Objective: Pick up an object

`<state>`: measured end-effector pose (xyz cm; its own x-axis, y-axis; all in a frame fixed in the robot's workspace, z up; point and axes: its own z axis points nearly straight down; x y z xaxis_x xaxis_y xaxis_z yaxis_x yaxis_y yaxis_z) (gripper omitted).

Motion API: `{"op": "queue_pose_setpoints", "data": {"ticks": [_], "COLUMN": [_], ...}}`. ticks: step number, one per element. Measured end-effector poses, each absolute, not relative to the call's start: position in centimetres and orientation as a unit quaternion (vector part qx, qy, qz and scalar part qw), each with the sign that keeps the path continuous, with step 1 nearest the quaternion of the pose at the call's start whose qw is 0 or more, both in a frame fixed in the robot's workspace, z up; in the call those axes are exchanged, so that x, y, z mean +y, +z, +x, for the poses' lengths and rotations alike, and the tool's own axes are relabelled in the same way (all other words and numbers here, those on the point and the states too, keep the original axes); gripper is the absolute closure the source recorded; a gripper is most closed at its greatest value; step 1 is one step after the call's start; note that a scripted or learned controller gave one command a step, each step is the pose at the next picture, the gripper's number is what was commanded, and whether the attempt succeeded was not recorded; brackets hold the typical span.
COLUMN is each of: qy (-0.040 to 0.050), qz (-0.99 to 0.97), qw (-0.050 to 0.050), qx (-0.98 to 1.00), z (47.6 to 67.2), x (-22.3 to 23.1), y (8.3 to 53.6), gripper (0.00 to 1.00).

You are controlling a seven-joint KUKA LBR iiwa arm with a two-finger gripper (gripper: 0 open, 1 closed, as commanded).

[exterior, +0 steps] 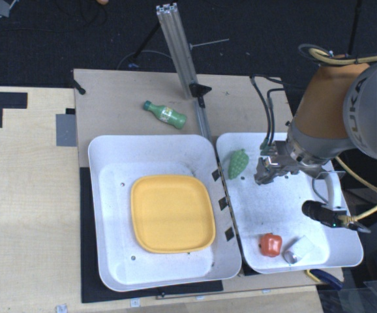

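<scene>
- Nearest candidate was the green bumpy object (238, 163), lying in the right bin (345, 253) at its upper-left corner, close to the divider between bins.
- My claw (267, 173) hovered just beside it, on the side away from the divider, low over the bin floor. Nothing sat between the fingers. Couldn't tell from this angle whether they were apart or together.
- Other picks in the same bin: a red object (271, 244) near the front edge, with a small grey piece (291, 253) just beside it. Both well apart from the claw.
- Left bin (104, 175) held a yellow plate (173, 212), flat and wide; I judged it a poor fit for two fingers.
- A green bottle (165, 114) lay on its side on the table (110, 96) behind the bins, outside both.
- Step, as I read it: approach, pre-grasp. No pick made yet.
- Next move called for shifting toward the divider to centre over the green object, fingers straddling it, then descend, close, lift. Risk: the bin wall crowding one finger.
</scene>
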<state>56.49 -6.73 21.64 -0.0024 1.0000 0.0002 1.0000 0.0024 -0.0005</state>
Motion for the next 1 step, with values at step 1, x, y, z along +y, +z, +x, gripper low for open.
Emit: {"op": "queue_pose_setpoints", "data": {"ticks": [1], "qy": [0.0000], "qz": [-0.706], "qw": [0.000], "qx": [-0.708], "z": [57.44], "x": [-0.72], "y": [22.26], "gripper": [1.00]}}
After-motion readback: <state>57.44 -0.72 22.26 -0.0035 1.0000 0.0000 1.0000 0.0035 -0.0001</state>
